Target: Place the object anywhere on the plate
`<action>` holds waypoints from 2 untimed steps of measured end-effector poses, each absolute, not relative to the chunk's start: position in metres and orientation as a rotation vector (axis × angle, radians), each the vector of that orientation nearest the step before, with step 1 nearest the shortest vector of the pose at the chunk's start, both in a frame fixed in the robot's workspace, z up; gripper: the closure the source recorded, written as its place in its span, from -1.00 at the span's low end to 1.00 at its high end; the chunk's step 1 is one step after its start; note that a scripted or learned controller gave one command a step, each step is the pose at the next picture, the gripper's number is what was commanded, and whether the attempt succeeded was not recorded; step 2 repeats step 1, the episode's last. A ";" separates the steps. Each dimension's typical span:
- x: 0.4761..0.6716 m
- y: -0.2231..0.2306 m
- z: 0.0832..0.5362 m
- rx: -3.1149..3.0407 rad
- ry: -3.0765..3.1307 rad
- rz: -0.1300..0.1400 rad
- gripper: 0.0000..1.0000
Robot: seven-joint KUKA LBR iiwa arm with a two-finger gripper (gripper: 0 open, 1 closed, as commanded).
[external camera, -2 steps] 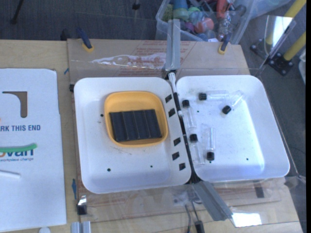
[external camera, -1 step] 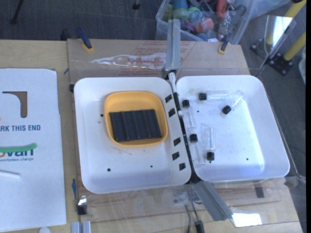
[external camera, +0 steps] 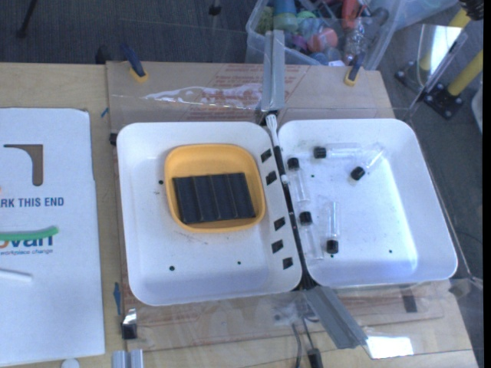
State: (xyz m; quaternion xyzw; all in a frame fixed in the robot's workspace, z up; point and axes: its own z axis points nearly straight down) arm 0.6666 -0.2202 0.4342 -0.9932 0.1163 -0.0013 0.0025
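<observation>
- Nearest, a grey bracket [external camera: 337,324] lay on the bench below the seam between the bins.
- The left bin [external camera: 146,274] held a yellow plate [external camera: 175,163]. A black ribbed slab [external camera: 213,198] lay flat inside it, near its centre.
- The right bin [external camera: 414,236] held scattered clear tubes [external camera: 332,221] with black caps.
- Placing looked done, so the next move probably called only for keeping away.
- The gripper's state could not be told.

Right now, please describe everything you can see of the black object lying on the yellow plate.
The black object is a flat, dark rectangular slab, matte, with parallel grooves dividing it into about five strips. It lies flat, slightly skewed, in the middle of the yellow plate, resting on the plate only. The plate sits inside the left white bin.
</observation>
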 end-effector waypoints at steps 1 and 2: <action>0.668 -0.220 0.434 -3.121 0.306 -0.004 1.00; 0.668 -0.220 0.434 -3.121 0.306 -0.004 1.00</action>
